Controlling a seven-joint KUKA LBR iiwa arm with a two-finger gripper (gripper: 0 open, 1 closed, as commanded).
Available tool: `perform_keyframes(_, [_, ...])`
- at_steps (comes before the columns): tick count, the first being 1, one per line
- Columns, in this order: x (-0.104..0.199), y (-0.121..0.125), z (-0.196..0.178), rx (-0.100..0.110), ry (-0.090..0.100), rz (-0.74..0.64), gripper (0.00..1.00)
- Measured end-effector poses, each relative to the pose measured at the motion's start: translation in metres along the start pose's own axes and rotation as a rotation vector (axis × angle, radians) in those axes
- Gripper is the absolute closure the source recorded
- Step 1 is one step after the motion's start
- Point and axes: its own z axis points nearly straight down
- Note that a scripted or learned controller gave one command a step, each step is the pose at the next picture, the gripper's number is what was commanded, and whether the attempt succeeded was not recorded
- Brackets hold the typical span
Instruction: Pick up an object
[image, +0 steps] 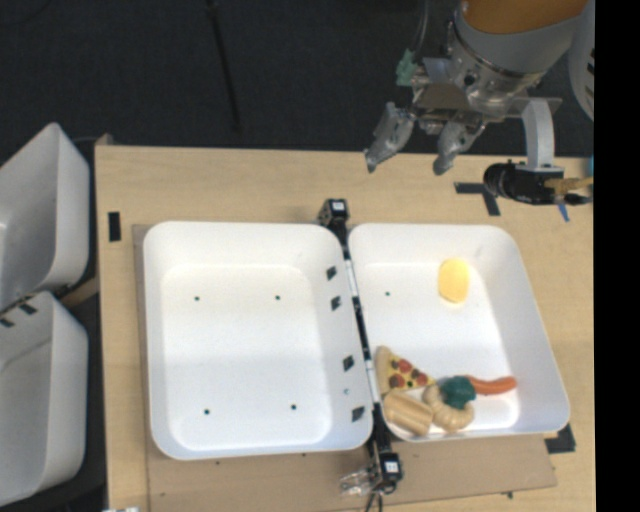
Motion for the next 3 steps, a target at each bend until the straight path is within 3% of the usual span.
perform_keyframes(1, [0.063, -0.062, -0.105, -0.017, 0.006, -0.013, 0.00])
perform_keyframes(2, [0.061, -0.029, -0.010, -0.005, 0.002, -0.003, 0.00])
perform_keyframes(3, [0.114, -0.056, -0.104, -0.017, 0.006, -0.012, 0.00])
